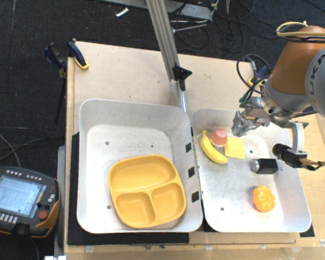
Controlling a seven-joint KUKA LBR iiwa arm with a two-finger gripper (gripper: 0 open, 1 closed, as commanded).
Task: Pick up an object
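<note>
Gripper point(242, 126) hangs over right bin's point(290, 221) far edge, just above pink object point(220, 137), banana point(212, 149) and yellow card point(235, 148). Nothing between its jaws; whether they're open or closed, can't tell. Pick not done: descent, grasp and lift all left.

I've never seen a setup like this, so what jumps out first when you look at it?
A big yellow divided tray lies in the left bin. The grey and orange arm reaches in from the right, its hand above the right bin, near a banana, with an orange fruit-like object lying closer to the front.
</note>
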